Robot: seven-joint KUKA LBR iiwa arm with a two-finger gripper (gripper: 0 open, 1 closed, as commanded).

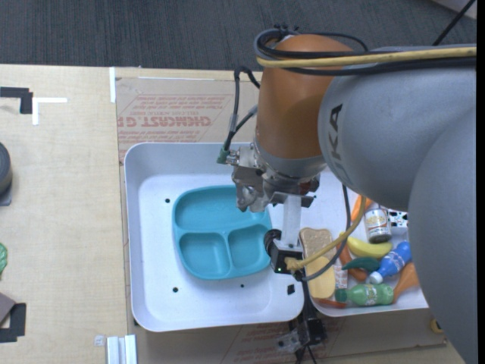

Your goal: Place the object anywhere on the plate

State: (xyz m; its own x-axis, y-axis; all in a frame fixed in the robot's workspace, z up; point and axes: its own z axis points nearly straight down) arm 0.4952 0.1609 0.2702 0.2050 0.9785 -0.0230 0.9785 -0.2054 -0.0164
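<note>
Hovering over one blue plate (203, 243), inside one of two white bins (150, 279): one end effector (251, 196), grip state indiscernible.

Dark grey carpet floor (151, 14) across top, faint ribbed texture. Pale wood-grain counter (61, 203) below it, filling left side. Brown cardboard sheet (174, 112) with red mirrored print flat on counter. Black mark (15, 92) and white tape mark (53, 100) near counter's far left corner. White rail (121, 349) at near edge. Light even, shadows soft.
</note>
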